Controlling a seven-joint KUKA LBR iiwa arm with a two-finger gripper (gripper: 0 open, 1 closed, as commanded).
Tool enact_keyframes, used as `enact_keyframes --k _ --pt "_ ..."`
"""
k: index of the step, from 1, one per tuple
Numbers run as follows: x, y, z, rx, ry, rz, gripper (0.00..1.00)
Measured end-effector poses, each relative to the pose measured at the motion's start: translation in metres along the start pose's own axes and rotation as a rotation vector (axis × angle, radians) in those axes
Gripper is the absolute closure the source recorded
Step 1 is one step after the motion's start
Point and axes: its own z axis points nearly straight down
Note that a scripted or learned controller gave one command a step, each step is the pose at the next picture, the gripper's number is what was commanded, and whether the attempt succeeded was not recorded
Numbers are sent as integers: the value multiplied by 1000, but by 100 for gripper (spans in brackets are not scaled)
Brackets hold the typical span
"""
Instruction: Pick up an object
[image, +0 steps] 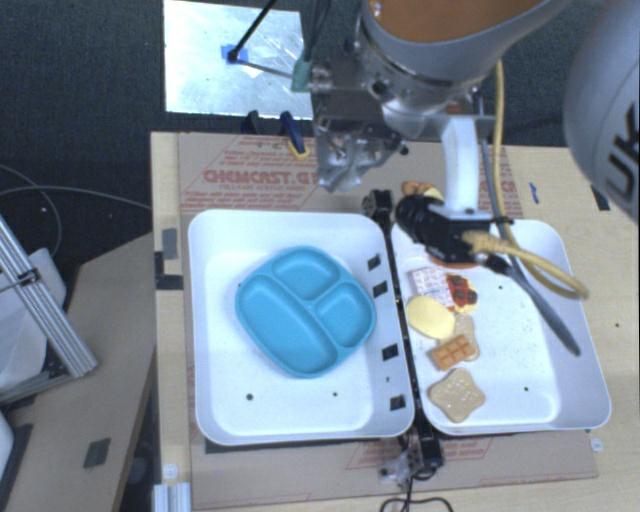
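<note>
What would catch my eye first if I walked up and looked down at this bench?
Probably the bright blue divided plate, lying alone in the middle of the left white bin. Next, the big grey robot arm with its orange band looms over the top of the scene, reaching down toward the right bin. There a little cluster of toy foods, including a waffle-like piece and a yellow piece, lies along the bin's left side.

Two shallow white plastic bins sit side by side on the counter (120, 290). The left bin (215, 400) holds a blue three-compartment plastic tray (303, 310) near its middle. The right bin (560, 390) holds small toy food pieces (448, 345) along its left side, with the square waffle piece (457, 394) nearest the front.
</note>
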Motion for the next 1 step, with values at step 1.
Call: enact_keyframes --k 1 --pt "-3 1 -9 -1 -1 -1 100"
